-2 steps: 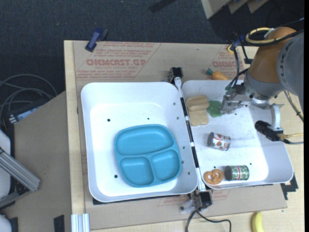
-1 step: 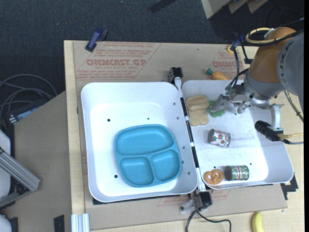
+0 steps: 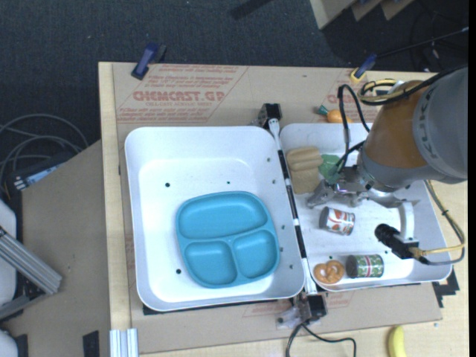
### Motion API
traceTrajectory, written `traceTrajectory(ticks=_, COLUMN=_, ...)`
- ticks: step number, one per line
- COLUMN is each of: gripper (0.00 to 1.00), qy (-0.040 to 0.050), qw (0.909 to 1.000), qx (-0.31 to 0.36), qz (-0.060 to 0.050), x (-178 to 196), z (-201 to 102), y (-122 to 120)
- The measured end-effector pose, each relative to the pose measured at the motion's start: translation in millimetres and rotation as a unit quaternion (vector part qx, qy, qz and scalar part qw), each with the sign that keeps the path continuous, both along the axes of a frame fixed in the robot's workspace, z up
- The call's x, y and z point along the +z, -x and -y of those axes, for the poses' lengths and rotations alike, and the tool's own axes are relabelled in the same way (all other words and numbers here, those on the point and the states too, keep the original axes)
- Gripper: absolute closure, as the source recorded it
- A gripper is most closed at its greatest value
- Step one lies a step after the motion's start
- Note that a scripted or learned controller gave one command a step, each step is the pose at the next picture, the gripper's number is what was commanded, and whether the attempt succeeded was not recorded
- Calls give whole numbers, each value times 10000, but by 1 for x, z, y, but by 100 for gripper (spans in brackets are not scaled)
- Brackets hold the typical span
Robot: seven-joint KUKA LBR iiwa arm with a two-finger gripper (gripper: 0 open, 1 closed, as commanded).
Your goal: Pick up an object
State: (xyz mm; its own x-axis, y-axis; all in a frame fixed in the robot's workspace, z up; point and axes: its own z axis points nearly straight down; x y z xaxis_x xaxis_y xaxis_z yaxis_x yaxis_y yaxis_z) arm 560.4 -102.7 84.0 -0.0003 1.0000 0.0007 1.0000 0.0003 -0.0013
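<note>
Arm's down low in the right bin, hand hovering right over the small can. No pick done yet — can lies on the bin floor. Can't tell the hand's state or if it's touching anything; wrist blocks it. Grab & lift all left to do.

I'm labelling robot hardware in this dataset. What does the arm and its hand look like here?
The arm is a thick grey cylinder with a broad orange band above the wrist. Black cables loop along it. The hand is a bare-metal, silvery assembly; a black part with a yellowish cable sits beside it.
</note>
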Motion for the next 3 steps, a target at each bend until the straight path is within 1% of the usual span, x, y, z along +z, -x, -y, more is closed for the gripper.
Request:
traceTrajectory(ticks=1, gripper=0, qy=0, qw=10000, qx=-4, qz=0, x=1, z=-2, y=30)
traceTrajectory(ticks=2, gripper=100, qy=1, qw=10000, qx=-7, qz=14, x=11, z=-2, y=29)
traceTrajectory(ticks=3, gripper=0, qy=1, qw=10000, qx=-8, qz=11, x=11, z=-2, y=29)
